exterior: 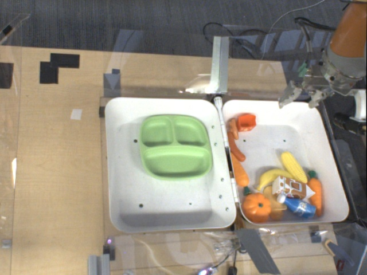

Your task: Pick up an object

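Arm hangs with tool (302,94) above right bin's (298,122) far rim (orange band up).

wooden bench (57,153), dark floor (143,16), perhaps carpet

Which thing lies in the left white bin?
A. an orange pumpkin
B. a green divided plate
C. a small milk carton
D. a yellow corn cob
B: the green divided plate lies alone in the middle of the left bin, while the corn cob, the pumpkin and the milk carton are all in the right bin.
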You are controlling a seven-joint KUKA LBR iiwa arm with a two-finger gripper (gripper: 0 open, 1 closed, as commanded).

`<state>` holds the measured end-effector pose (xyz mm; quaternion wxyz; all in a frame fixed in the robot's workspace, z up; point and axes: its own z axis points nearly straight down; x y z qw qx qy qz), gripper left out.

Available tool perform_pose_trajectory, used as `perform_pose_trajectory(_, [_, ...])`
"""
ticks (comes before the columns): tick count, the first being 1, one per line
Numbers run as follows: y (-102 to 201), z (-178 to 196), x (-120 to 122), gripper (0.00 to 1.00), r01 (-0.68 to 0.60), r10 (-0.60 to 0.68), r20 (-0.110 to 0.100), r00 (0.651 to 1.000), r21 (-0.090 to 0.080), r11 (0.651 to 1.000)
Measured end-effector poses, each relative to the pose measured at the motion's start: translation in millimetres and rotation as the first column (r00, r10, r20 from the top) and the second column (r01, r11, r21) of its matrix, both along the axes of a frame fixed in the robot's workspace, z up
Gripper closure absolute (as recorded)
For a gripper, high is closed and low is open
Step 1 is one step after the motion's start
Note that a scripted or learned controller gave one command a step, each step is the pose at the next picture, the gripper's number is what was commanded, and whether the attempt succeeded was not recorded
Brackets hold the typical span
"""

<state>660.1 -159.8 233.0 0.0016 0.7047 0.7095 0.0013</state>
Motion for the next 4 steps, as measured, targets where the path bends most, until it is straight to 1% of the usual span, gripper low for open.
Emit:
perform_pose_trajectory(1, [69.0,-102.1,-14.0,0.00,-0.163,0.163,0.000,0.987,0.000,0.987])
perform_pose_trajectory(2, [15.0,-145.0,-14.2,0.00,0.135,-0.135,0.004,0.991,0.000,0.991])
perform_pose_trajectory(3, [-10.0,-142.6,-137.4,0.00,-0.004,0.004,0.007,1.000,-0.003,1.000])
perform_pose_trajectory(4, [-7.1,-131.4,-133.5,1.00,-0.009,0.009,0.016,1.000,-0.001,1.000])
